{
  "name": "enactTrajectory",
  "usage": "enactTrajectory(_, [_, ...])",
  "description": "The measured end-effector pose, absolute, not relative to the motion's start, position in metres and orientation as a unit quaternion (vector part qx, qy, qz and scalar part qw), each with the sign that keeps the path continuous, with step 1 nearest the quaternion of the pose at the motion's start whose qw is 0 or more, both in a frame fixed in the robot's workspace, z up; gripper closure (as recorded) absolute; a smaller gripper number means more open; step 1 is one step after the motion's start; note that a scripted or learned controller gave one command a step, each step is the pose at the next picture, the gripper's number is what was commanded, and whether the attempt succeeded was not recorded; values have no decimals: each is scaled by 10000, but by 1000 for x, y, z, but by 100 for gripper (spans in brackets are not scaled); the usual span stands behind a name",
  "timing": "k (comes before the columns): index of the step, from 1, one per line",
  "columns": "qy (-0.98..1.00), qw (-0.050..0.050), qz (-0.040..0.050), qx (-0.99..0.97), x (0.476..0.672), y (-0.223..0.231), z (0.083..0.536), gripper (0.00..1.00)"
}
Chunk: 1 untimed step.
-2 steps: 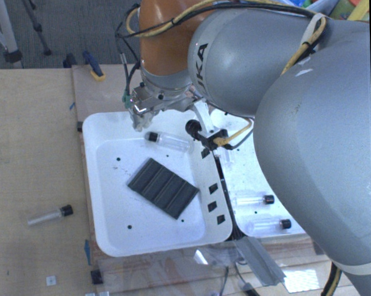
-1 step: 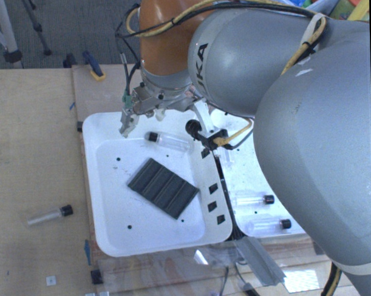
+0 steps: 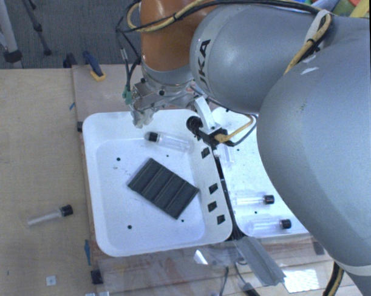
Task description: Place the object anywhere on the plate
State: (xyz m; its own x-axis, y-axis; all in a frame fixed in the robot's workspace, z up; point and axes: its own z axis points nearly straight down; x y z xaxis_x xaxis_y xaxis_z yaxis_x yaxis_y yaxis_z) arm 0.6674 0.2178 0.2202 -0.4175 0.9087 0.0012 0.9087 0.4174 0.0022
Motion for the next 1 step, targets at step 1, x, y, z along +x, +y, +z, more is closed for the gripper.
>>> enactTrajectory(1, [8418,0,11,5398,667,218,220,0])
